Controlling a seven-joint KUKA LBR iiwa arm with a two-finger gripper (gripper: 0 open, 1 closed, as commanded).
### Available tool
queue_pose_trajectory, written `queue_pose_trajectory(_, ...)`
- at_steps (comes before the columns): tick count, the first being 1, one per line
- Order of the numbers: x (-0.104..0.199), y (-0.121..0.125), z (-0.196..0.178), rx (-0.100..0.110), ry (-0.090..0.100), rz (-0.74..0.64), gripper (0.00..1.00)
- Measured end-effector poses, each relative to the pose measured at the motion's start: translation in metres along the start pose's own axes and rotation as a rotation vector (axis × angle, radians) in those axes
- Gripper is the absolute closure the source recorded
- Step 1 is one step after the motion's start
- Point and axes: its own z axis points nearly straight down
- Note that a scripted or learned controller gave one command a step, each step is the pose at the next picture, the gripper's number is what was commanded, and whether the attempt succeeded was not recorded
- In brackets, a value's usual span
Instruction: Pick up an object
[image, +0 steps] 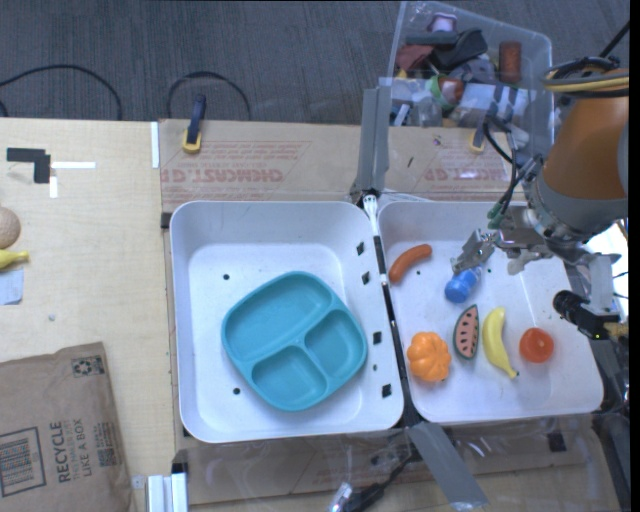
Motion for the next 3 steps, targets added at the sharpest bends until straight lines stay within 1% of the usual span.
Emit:
queue_pose_trajectory(1,-0.016,0.031,0.123,-0.001,0.0,-0.044,0.0)
queue_pose_trajectory(2,-0.016,0.03,0.115,0.002,0.0,-0.042,1.0)
queue_pose_trajectory(3,-0.003,0.068,-0.068,0.0,-0.001,-0.261,1.0)
